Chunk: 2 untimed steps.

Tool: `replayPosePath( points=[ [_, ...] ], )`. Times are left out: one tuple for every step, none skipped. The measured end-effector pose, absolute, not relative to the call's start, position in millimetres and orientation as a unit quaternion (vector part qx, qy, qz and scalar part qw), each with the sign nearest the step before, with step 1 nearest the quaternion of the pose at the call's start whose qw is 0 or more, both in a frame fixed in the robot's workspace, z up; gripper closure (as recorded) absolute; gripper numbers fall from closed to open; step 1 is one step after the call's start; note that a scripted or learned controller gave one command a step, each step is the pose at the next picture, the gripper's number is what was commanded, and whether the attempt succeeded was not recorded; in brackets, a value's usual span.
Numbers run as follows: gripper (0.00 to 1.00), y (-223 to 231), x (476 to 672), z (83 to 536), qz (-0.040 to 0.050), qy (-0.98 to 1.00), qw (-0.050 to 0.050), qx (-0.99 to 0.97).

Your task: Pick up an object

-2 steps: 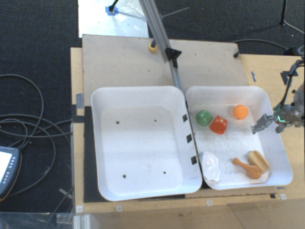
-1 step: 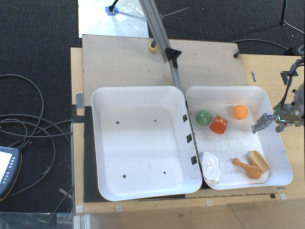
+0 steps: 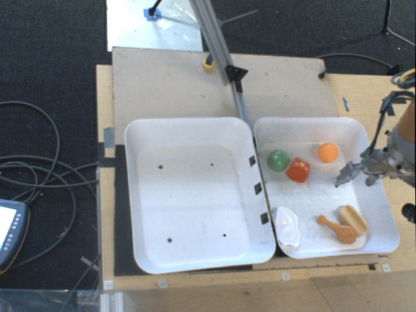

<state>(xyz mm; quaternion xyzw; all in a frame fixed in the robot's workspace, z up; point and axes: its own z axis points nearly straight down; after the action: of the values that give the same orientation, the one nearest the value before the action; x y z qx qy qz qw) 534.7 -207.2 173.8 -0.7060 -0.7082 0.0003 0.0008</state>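
pincer (image 3: 351, 172) is hovering over the right edge of the right-hand shallow white bin (image 3: 311, 130), reaching in from the right; can't tell whether it's spread or pressed together, too small and blurred. nothing is showing in its grip.

nearest candidate: small orange ball (image 3: 328, 152), sitting just up-left of the pincer. looking light and smooth, likely rolling away if nudged, so i'd be closing across its middle from straight above.

below the pincer: tan wooden-looking drumstick shape (image 3: 337, 229) lying touching a tan bread-roll-shaped block (image 3: 353, 218) near the bin's front right corner. probably stiff, light; the pair being crowded is making a clean grab harder.

further left: red cube-like block (image 3: 298, 170) just beside a green ball (image 3: 278, 160). flat faces on the block are looking like the easiest hold.

front left corner: crumpled white soft piece (image 3: 286, 227), probably limp.

the left-hand white bin (image 3: 188, 130) is sitting alongside on the tabletop (image 3: 169, 77).
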Motion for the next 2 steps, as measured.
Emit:
replayPosePath(
  points=[
    [0.0, -211, 534.0, 131, 0.0005, -0.707, 0.001, -0.707],
    [0.0, -211, 533.8, 89, 0.0005, -0.708, 0.001, -0.707]
  ],
)
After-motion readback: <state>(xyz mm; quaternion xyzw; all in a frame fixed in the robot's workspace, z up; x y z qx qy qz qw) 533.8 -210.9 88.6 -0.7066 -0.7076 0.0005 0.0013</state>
